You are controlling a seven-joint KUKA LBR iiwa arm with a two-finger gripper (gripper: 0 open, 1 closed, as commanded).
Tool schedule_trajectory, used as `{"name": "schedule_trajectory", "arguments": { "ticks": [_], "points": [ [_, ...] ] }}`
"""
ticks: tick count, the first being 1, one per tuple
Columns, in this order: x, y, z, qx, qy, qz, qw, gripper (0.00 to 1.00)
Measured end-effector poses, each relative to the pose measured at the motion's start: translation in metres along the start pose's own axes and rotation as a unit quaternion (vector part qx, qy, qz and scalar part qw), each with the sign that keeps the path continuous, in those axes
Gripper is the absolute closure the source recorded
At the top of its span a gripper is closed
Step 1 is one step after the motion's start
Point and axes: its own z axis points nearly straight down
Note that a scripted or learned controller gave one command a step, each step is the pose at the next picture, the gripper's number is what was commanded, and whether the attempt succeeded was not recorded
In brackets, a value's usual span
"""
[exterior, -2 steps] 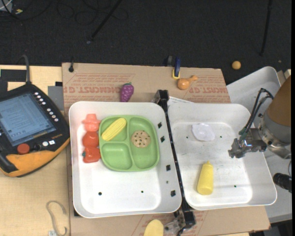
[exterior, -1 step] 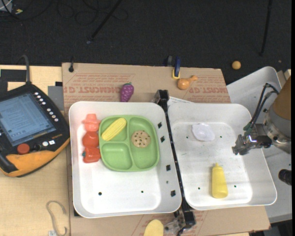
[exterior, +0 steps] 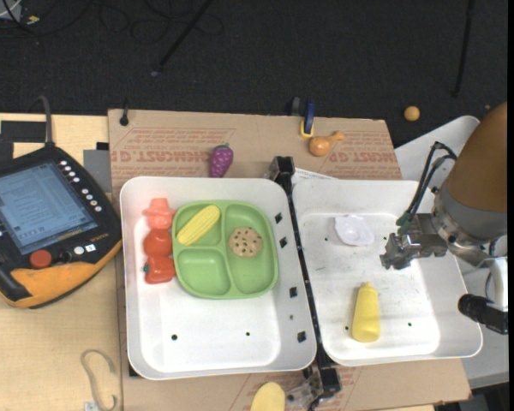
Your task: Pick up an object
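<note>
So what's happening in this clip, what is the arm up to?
The arm's pincer sits low over the right bin, between a clear cup-like item and a yellow bottle, with nothing visibly held. The left bin holds a green divided plate with a corn cob and a cookie, plus a red figure beside it. No pick looks done yet.

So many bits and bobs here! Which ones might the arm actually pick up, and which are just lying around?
Part of the job, in the right bin by the claw:
yellow bottle
clear cup

Lying about:
green tray with corn and cookie, and a red figure, in the left bin
grapes and orange gourd on the cardboard
control pad
</note>
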Motion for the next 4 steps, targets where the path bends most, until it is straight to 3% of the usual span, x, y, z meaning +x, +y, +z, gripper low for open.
{"name": "schedule_trajectory", "arguments": {
  "ticks": [2, 4],
  "points": [
    [0.1, -0.012, 0.021, 0.001, 0.0, 0.0, 1.0, 1.0],
    [0.214, -0.034, 0.018, 0.001, 0.0, 0.0, 1.0, 1.0]
  ]
}}
